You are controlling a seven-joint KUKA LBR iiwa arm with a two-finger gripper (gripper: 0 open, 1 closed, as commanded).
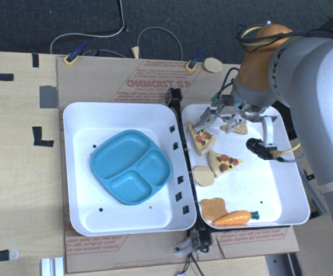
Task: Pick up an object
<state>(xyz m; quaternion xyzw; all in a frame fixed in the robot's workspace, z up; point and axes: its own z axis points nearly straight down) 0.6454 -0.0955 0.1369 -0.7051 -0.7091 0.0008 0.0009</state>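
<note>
Nearest the viewer, at the front edge of the right bin (293, 211), lies a toy carrot (233, 217), orange with a dark green stub at its right end, set lengthwise along the front wall. Touching it from behind is a brown toast-like slice (212, 207). Further back, against the bin's left wall, rests a pale round biscuit (203, 175). Just beside it to the right lies a pizza slice (224, 163) with red dots, its tip pointing right. A second pizza slice (202, 139) lies behind that one, close to the left wall.

Left bin (74, 154): it holds one blue divided plate (131, 166), three compartments, lying flat and turned at an angle near the bin's middle.

Both bins sit side by side on a cardboard sheet (149, 82) over a light wooden bench (16, 165). A tan disc (213, 65) lies on the cardboard behind the right bin. Cables run across the dark floor at the rear.

Arm: grey, with an orange band (258, 68), reaching in from the right over the back of the right bin. The gripper (218, 117) hangs low over the bin's rear left part, its two fingers spread apart, with nothing between them. One fingertip (199, 123) stands just behind the second pizza slice; the other finger sits near a small pale object (239, 128) on the bin floor, too indistinct to name.
</note>
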